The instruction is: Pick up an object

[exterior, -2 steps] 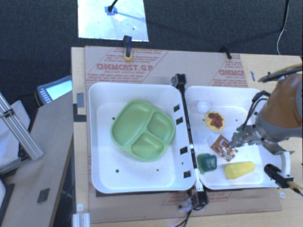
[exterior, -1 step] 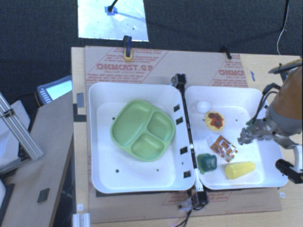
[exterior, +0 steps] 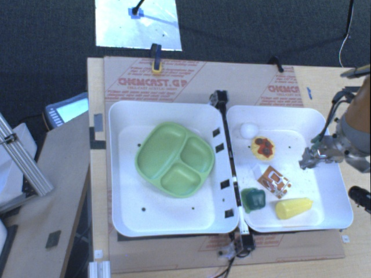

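From my feed, the end effector (exterior: 307, 158) hangs over the right bin (exterior: 333, 213), near its right wall; I can't make out its state, and I see nothing in its grasp. I take the green divided tray (exterior: 174, 158) in the left bin (exterior: 122, 114) as landmark. Right of it, in the right bin, lie a white ball (exterior: 248, 130), a yellow-red round piece (exterior: 263, 147), an orange-white block (exterior: 273, 180), a dark green cube (exterior: 253, 199) and a yellow piece (exterior: 293, 207).

A light wooden table (exterior: 191, 74) stands on dark blue carpet (exterior: 46, 33). A shiny metal sheet (exterior: 138, 16) lies on the carpet at twelve o'clock.
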Robot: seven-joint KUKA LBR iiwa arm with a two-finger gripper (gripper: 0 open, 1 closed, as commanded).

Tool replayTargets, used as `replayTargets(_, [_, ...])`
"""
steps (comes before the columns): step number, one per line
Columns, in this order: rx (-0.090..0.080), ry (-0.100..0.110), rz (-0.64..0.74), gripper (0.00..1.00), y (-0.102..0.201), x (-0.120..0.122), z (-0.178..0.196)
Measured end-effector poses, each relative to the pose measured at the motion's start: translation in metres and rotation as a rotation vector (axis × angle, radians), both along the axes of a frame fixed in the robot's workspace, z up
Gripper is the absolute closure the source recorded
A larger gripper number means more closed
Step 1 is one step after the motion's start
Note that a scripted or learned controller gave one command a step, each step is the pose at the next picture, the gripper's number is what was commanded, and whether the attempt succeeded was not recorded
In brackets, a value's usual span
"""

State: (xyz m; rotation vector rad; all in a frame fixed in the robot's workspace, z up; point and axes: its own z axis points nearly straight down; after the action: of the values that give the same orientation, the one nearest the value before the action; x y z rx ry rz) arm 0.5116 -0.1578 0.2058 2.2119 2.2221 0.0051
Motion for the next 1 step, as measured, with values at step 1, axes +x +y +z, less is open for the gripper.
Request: replayTargets(1, [-0.001, -0.002, 0.001, 1.0, -0.0005, 0.007, 0.0633])
